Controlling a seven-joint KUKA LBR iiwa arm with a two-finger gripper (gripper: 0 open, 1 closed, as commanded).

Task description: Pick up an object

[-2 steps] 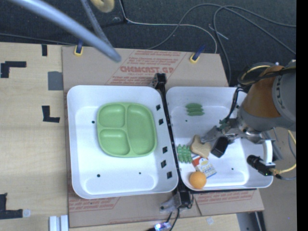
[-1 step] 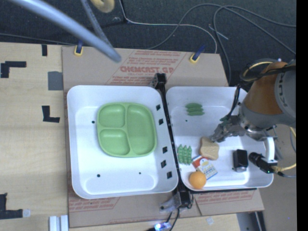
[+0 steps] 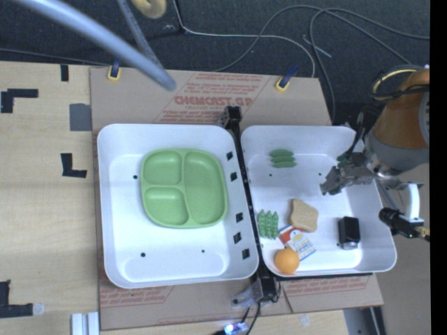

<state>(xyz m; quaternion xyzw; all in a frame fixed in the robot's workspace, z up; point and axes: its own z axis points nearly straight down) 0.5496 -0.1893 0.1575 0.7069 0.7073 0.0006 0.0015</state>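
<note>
Arm (image 3: 401,128): rounded grey housing with an orange band above the wrist. Thin cable loops beside the band. Gripper (image 3: 334,182): dark metal.

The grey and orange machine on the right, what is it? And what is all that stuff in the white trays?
That is a robot arm. At its tip is a pincer, a little hand with two fingers, for picking things up. One camera hangs above the bench and looks down at a slant, so you see everything from overhead.

There are two white trays side by side. The left tray holds a green plate with three sections. The right tray holds small things: a green toy near the top, a tan slice like bread, a bumpy green piece, a small red and white packet, an orange ball and a black block.

The pincer hangs over the right tray, and nothing sits between its fingers.
</note>
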